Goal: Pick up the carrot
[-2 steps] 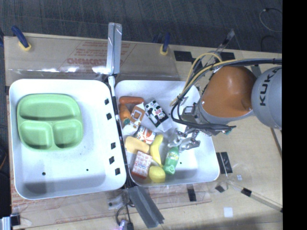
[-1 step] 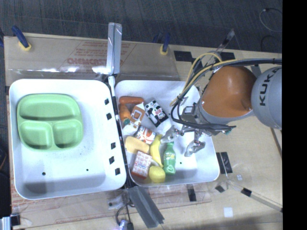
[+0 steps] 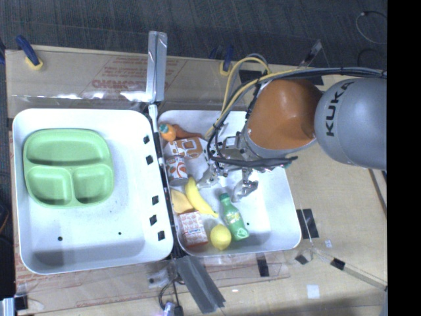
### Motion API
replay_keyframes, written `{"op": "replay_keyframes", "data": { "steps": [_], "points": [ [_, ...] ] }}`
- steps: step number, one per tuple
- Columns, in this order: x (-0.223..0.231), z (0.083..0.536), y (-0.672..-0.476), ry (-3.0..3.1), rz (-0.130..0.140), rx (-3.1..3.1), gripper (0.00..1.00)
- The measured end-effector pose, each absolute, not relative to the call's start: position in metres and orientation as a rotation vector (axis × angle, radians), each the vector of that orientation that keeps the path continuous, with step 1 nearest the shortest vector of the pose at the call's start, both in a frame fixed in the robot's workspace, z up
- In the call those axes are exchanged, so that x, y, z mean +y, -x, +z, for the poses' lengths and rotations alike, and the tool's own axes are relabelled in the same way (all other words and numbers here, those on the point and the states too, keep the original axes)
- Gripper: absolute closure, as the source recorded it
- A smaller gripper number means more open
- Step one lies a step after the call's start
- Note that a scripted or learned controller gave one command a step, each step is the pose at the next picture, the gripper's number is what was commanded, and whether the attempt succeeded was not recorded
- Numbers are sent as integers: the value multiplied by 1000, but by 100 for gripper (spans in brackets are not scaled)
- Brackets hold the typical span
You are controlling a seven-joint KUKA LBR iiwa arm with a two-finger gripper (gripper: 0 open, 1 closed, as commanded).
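The carrot (image 3: 168, 132) lies in the far left corner of the right bin (image 3: 284, 203), close against the bin's wall and just beyond a printed carton (image 3: 184, 151). The gripper (image 3: 230, 176) hangs over the middle of that bin, near a banana (image 3: 197, 198) and a green bottle (image 3: 233, 217), apart from the carrot; whether its jaws are released or clenched, I cannot tell. The carrot looks small, light and rigid, probably smooth enough to roll or slip. A hold across its thicker middle seems best, though the nearby wall and carton leave little room. A green divided tray (image 3: 66, 166) sits in the left bin (image 3: 85, 242).
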State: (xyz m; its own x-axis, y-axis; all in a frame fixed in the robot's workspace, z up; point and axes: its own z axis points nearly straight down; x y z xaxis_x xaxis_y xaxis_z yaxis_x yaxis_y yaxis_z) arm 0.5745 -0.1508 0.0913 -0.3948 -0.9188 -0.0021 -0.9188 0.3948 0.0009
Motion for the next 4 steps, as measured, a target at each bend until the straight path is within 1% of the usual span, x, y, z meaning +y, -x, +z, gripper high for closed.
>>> {"op": "replay_keyframes", "data": {
  "steps": [1,2,3,4],
  "points": [
    [-182,92,-657,1752,4,2608,0],
    [-84,190,-565,1761,6,2604,0],
    [-13,202,-573,1815,6,2567,0],
    [57,189,-541,1985,9,2441,0]
  ]
}}
